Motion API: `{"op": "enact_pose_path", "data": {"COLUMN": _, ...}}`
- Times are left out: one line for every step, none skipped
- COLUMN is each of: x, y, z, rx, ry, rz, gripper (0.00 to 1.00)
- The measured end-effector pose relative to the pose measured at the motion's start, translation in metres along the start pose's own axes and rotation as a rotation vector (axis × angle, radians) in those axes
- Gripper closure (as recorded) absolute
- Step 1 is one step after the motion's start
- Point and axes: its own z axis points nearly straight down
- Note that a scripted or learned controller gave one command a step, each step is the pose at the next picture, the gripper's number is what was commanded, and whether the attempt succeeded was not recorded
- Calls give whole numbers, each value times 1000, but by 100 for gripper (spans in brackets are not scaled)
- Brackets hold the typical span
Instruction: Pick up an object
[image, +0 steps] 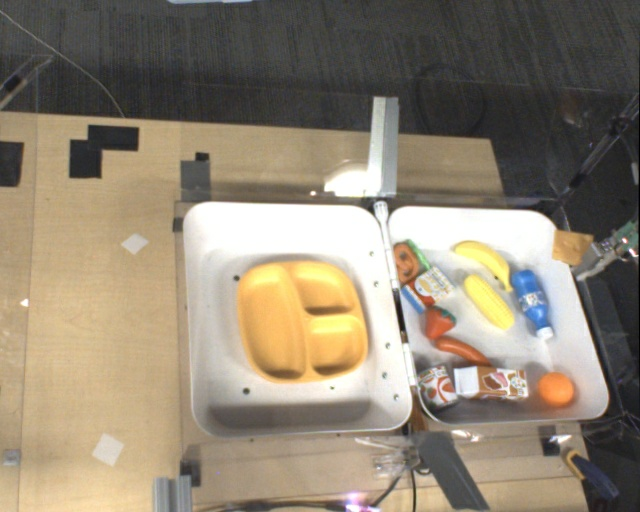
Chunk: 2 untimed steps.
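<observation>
The right bin (570, 330) holds several toy foods. A yellow banana (482, 260) lies near its far wall, with a yellow corn cob (489, 301) just in front of it. A blue bottle (532, 300) lies to their right. An orange (556, 390) sits in the near right corner. A red chili pepper (452, 337) lies in the middle, and a brown and white carton (487, 381) lies along the near wall. A small white and orange packet (432, 286) and a brown round snack pack (405, 260) lie by the left wall.
The left bin (210, 300) holds a yellow divided plate (302, 320). A metal post (384, 145) stands behind the seam between the bins. Wooden bench top (90, 330) stretches to the left. A brown tag (570, 246) sits at the right bin's far right corner.
</observation>
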Motion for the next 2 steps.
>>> {"op": "enact_pose_path", "data": {"x": 0, "y": 1, "z": -10, "rx": -3, "ry": -3, "rz": -5, "gripper": 100}}
{"op": "enact_pose_path", "data": {"x": 13, "y": -34, "z": 25, "rx": 4, "ry": 3, "rz": 281, "gripper": 100}}
